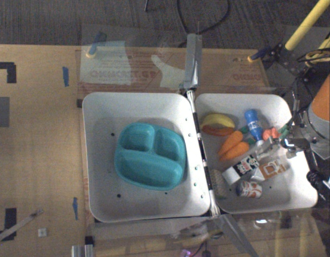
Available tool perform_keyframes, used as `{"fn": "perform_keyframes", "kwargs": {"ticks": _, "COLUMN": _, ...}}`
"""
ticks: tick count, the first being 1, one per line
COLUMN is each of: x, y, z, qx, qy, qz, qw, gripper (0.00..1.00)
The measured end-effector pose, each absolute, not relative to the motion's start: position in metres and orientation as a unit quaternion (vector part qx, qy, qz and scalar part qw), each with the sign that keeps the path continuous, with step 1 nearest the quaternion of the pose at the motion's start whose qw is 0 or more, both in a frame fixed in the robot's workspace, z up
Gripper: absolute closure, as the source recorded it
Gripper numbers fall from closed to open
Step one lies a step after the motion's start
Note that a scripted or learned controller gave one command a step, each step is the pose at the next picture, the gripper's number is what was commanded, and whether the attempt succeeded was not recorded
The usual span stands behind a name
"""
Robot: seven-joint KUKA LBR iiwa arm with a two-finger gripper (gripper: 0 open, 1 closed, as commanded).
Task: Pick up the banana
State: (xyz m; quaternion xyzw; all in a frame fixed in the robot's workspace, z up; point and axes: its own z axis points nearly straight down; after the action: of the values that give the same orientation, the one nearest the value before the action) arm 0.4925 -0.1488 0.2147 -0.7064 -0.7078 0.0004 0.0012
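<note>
The yellow banana (219, 121) lies in the back left corner of the right bin (293, 194), close to the divider, with a reddish piece along its front edge. My gripper (288, 141) reaches in from the right and hangs over the right side of that bin, well to the right of the banana. A blue bottle and two carrots lie between the gripper and the banana. Nothing yellow sits at the gripper.
Two orange carrots (233, 145) lie just in front of the banana, beside a blue bottle (253, 123). A small carton (242, 168), a can (250, 189) and a brush (218, 182) crowd the bin's front. A teal divided plate (150, 156) sits in the left bin (98, 116).
</note>
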Motion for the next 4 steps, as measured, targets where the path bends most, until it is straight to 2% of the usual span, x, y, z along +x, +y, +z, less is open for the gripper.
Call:
{"fn": "perform_keyframes", "kwargs": {"ticks": 1, "x": 0.578, "y": -0.123, "z": 0.158, "qx": -0.653, "qy": -0.757, "qz": -0.0004, "qw": -0.001, "gripper": 0.00}}
{"fn": "perform_keyframes", "kwargs": {"ticks": 2, "x": 0.645, "y": -0.112, "z": 0.088, "qx": -0.648, "qy": -0.762, "qz": -0.0020, "qw": -0.004, "gripper": 0.00}}
{"fn": "perform_keyframes", "kwargs": {"ticks": 3, "x": 0.616, "y": -0.160, "z": 0.088, "qx": -0.601, "qy": -0.799, "qz": -0.0013, "qw": -0.002, "gripper": 0.00}}
{"fn": "perform_keyframes", "kwargs": {"ticks": 4, "x": 0.666, "y": -0.109, "z": 0.088, "qx": -0.519, "qy": -0.855, "qz": 0.0041, "qw": -0.002, "gripper": 0.00}}
